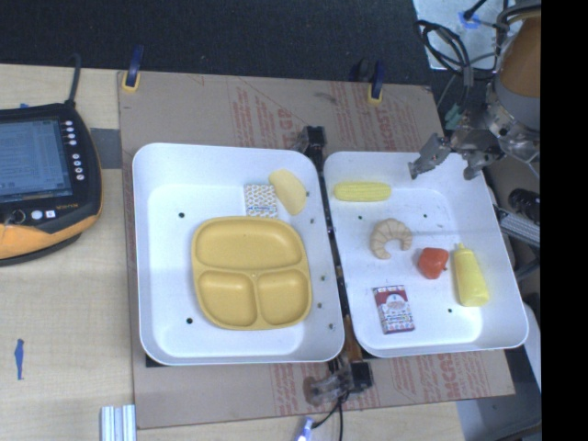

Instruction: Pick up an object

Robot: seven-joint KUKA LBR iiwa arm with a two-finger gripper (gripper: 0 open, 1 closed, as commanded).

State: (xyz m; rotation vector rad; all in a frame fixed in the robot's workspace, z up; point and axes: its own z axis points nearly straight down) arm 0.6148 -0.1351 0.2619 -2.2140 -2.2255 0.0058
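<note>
Gripper hangs over the far right corner of the right bin, fingers spread wide, nothing betw. them. Left finger points down toward the bin's back rim; the other sits just right of it, near the bin's right edge. Grey arm w/ orange band comes in from upper right, cables looped behind it.

Right bin contents, nearest the gripper first: corn cob lying crosswise at the back left, well left of the fingers. Croissant toward the middle. Small red item, maybe a tomato, can't tell for sure, just beside a yellow squeeze bottle that lies lengthwise near the right wall. Red-and-white small box at the front, flat.

Left bin: yellow divided tray, 3 compartments, takes up the middle. Behind it a small patterned packet and a pale yellow banana-like piece, touching or nearly so.

Both bins sit on a cardboard sheet clamped at the back. Teach pendant on the bench, far left.
</note>
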